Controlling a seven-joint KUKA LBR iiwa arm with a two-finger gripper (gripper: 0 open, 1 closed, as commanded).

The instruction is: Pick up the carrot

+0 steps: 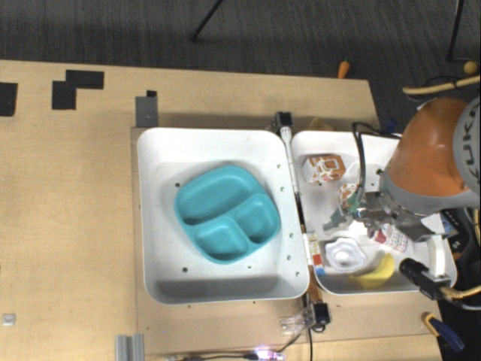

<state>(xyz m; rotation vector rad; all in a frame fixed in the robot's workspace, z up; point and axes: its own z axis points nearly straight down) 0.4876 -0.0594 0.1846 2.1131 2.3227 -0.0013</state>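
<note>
— Biggest first?
— Pale wooden surface (68, 224), then two white bins side by side. Left bin (154, 201) carrying a teal divided tray (225, 213). Right bin (331, 283) at 3 o'clock from it, cluttered.
— And the arm?
— Arm (428, 156) reaching in from 3 o'clock, orange band over the right bin, wrist low among the clutter.
— Fingers (353, 215)?
— Too blurred and crowded there: spread or pressed together, cannot tell.
— Smaller things?
— Printed packet (325, 169) at the bin's 12 o'clock, white cup (343, 255) at 6, yellow piece (378, 269) just beside it toward 4.
— Carrot?
— Cannot be sure. Likeliest somewhere in the right bin; an orange-and-green scrap (348, 198) at 11 o'clock from the wrist tip looks the best guess.
— Step in hand, then?
— Probably the reach or descent, lift not yet begun.
— Next move?
— Settle squarely over the carrot, close without catching neighbours, then raise straight up
</note>
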